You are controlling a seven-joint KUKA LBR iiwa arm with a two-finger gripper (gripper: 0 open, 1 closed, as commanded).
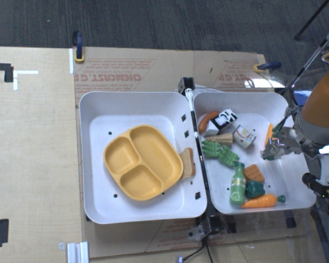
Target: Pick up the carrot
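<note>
Red print on the cardboard (153,73) under the bins reads reversed and stays illegible. The left bin (98,201) holds a yellow divided plate (142,162). The right bin (296,193) holds toys; the carrot (259,201), orange with a green tip, lies near its front edge. The pincer (271,149) hovers over this bin; its spread cannot be told.

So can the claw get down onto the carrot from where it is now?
Probably yes. The carrot lies on top at the right bin's near edge, nothing over it. The green bottle touches its left end, so the claw, hovering farther back, has a tight approach there.
</note>
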